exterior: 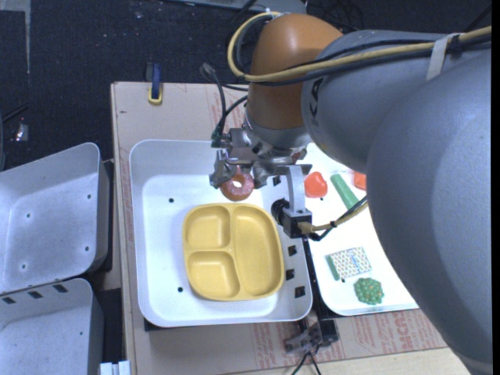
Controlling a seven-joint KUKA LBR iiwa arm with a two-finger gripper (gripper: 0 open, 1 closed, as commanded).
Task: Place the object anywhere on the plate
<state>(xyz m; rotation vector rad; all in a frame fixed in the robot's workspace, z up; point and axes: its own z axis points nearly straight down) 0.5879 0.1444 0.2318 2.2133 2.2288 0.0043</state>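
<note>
My gripper (236,180) hangs over the left bin (156,209), just past the far rim of the yellow plate (233,252). A pinkish-brown donut (237,186) sits right at my fingertips, apparently pinched between them, fingers closed narrow around it. Donut is above the bin floor beside the plate's far edge, not on the plate. Plate has three compartments, lies flat mid-bin. Right bin (391,303) holds an orange piece (315,184), a green stick (344,191), a green lump (369,291) and a patterned card (348,262).
</note>
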